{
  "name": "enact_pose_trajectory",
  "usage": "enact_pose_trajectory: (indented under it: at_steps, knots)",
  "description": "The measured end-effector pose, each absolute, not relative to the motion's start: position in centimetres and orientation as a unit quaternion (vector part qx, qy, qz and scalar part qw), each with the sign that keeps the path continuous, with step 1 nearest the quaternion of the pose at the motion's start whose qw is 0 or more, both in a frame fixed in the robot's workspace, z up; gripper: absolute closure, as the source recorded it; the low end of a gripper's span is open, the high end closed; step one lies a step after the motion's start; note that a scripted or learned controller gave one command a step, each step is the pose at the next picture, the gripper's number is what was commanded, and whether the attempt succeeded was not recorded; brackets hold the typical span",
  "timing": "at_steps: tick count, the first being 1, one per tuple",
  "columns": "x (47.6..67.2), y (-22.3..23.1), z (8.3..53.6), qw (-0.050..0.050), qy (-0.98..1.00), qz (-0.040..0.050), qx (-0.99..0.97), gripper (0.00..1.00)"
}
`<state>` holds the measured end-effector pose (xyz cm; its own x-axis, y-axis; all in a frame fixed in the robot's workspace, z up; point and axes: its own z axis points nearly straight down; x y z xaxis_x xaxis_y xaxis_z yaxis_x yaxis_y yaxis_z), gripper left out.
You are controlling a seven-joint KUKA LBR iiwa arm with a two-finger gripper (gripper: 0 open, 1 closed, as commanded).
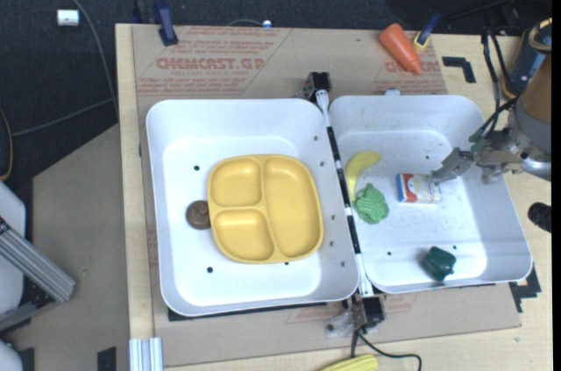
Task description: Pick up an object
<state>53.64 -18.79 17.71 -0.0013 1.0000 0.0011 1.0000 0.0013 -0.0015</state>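
Observation:
In the right bin [491, 211] lie a yellow banana [358, 168], a green leafy toy [371, 203], a small white box with a red and blue label [415, 189] and a dark green block [438, 262]. My gripper [441, 174] reaches in from the right and hangs low over the bin, its tip at the right end of the white box. Whether it touches the box is unclear. Nothing is seen held.
The left bin [175, 141] holds a yellow divided plate [265, 209] with a brown round piece [198, 215] beside its left edge. An orange object [401, 48] and a blue clamp [164, 24] rest on the bench behind the bins.

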Motion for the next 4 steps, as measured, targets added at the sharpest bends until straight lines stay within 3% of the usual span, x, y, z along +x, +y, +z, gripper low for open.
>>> enact_pose_trajectory:
  at_steps: [1,2,3,4]
  knots:
    - [48.4,-17.5,8.4,0.0,-0.707,-0.0001,-0.707,0.0]
    - [59.9,-15.2,8.5,-0.001,-0.708,-0.0008,-0.707,0.0]
    - [59.9,-15.2,9.5,-0.002,-0.708,-0.0005,-0.706,1.0]
    - [60.8,-9.2,8.5,0.001,-0.707,0.0,-0.707,1.0]
